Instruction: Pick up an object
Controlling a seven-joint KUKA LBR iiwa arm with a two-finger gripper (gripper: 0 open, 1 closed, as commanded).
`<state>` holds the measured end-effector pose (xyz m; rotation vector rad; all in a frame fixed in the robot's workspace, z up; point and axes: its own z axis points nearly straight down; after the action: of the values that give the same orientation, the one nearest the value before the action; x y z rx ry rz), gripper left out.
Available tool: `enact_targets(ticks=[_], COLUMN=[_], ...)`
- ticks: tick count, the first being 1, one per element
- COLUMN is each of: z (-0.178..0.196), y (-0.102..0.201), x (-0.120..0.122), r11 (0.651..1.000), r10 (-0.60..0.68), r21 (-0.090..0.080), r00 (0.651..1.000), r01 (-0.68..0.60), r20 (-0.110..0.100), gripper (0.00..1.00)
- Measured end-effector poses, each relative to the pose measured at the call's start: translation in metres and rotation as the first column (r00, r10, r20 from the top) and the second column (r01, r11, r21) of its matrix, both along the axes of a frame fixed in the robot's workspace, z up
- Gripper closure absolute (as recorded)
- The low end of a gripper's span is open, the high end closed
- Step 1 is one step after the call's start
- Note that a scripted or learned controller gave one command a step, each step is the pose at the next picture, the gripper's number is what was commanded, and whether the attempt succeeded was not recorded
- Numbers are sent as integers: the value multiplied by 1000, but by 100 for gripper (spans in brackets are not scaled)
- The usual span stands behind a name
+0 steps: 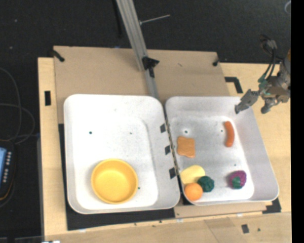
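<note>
Two spread, empty fingers (255, 103) hover near a slim orange-red sausage (229, 133) lying flat.

In the right bin I see six small items: an orange sausage (229, 133) lying upright at centre right; a tan toast slice (186, 146) left of it; low in the frame, a yellow piece (192, 174) touching an orange ball (193, 191) and green piece (206, 183); a purple piece (237, 179) apart, lower right.
</note>
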<state>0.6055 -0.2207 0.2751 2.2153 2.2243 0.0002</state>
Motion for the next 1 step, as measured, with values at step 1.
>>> enact_targets(ticks=[1], z=[0], y=[-1], x=[0], r11=[1000], r10=[0], r21=[-1], r00=[1000], r01=[0], r20=[-1], gripper=[0])
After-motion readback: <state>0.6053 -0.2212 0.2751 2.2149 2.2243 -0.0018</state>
